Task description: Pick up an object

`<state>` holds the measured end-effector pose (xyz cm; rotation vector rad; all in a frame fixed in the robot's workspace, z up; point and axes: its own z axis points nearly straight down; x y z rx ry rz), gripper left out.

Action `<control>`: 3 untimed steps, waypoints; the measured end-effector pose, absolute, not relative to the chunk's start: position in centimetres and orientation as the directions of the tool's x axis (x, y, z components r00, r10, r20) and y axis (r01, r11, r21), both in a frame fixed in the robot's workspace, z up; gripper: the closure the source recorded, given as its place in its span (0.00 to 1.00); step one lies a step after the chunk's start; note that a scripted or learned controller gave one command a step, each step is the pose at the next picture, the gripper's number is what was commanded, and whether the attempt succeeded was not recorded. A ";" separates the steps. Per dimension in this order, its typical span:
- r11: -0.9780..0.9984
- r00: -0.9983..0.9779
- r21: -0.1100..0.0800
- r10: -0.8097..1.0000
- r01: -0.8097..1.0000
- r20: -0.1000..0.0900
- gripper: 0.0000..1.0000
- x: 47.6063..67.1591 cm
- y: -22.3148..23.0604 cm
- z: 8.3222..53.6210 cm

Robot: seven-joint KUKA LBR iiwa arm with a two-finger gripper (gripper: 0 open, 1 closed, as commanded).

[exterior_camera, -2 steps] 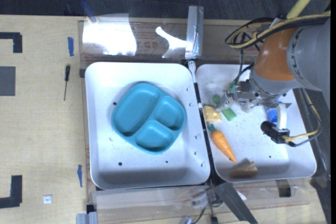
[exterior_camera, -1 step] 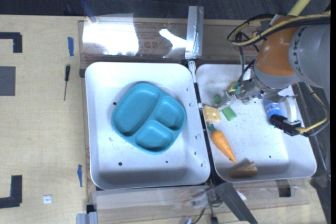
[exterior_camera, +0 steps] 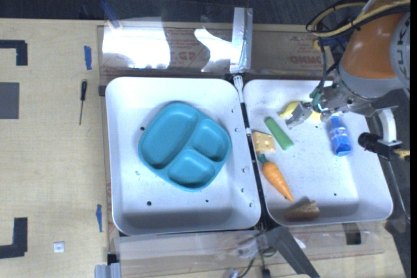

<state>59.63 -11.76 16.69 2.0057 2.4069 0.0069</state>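
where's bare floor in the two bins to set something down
Left bin: strips around the blue plate, widest along its near edge. Right bin: open middle between carrot and blue bottle. Crowded around the gripper and green stick.

— What is noted in the left bin [exterior_camera: 124,205]?
— A blue sectioned plate [exterior_camera: 185,144] is seen lying flat, near the middle.
— And outside the bins?
— A small screwdriver [exterior_camera: 82,101] is found on the wooden bench [exterior_camera: 45,159], left of the bin. Black tape marks [exterior_camera: 15,52] and blue tape strips [exterior_camera: 88,57] are recorded there.
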 end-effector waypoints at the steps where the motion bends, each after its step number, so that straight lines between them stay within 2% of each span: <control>1: 0.338 -0.338 0.010 0.941 0.941 -0.007 0.00 64.4 -14.3 28.2; 2: 0.198 -0.198 -0.008 0.980 0.980 0.003 0.00 58.7 -17.5 15.1; 3: 0.154 -0.154 0.024 0.988 0.988 -0.008 0.00 59.4 -18.9 11.1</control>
